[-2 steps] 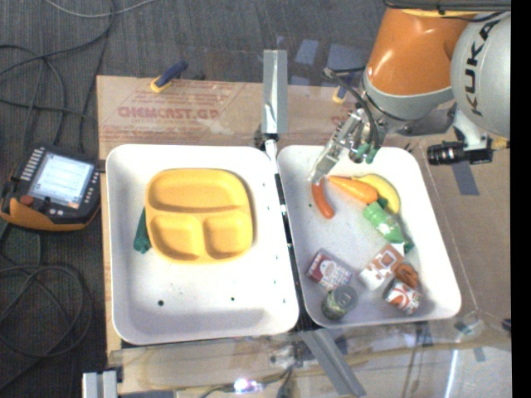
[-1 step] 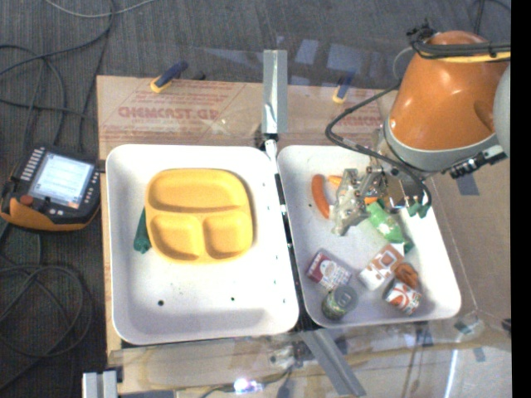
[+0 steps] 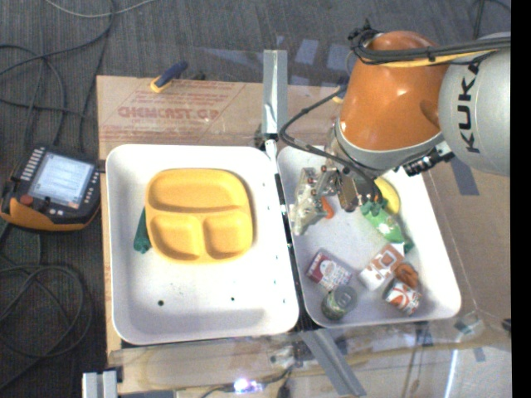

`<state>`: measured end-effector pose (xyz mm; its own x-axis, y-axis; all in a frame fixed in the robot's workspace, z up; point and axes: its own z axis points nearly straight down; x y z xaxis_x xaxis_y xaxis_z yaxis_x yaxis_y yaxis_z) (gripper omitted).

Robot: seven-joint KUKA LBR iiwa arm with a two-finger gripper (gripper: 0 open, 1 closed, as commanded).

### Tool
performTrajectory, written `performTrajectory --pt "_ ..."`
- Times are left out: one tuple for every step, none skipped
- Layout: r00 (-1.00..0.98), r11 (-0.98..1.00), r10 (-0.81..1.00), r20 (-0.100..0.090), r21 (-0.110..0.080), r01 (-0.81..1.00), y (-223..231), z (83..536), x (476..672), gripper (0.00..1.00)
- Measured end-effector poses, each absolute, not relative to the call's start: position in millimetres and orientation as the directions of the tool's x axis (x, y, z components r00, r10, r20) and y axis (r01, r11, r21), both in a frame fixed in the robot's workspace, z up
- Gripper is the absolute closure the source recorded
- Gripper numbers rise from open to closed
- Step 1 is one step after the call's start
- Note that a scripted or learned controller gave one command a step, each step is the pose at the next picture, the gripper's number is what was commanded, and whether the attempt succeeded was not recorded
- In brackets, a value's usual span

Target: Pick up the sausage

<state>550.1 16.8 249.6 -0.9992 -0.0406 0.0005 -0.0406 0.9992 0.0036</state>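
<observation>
Grey carpet strewn with cables is lying around a cardboard sheet, and on it two white bins are sitting side by side. My pincer [image 3: 328,196] is hanging over the upper part of the right bin [image 3: 445,265], and its glinting metal and dark parts are blurring together, so I cannot tell whether it is apart or together; nothing is showing in its grip. The sausage [image 3: 406,270], as I am reading it, is the small orange-brown rounded piece lying below and to the right of my pincer in the view, well apart from it. It is pressing between a white and red carton [image 3: 378,269] and a red and white can [image 3: 403,298], though at this size I may be misjudging it. To take it well, I am thinking of coming straight down across its short width, avoiding both stiff neighbours, and closing gently, since its smooth, curved skin is likely to slip. A glossy maroon packet [image 3: 327,267] and a dark round tin [image 3: 338,303] are lying below my pincer, and a knobbly green toy [image 3: 388,222] is sitting just to its right. Far to its left, a smooth yellow compartment tray [image 3: 201,212] is resting in the left bin [image 3: 118,247].
</observation>
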Motion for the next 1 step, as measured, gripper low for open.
performTrajectory --pt "-1.0 1.0 -0.03 -0.003 0.003 -0.03 -17.2 256.6 529.8 1.0"
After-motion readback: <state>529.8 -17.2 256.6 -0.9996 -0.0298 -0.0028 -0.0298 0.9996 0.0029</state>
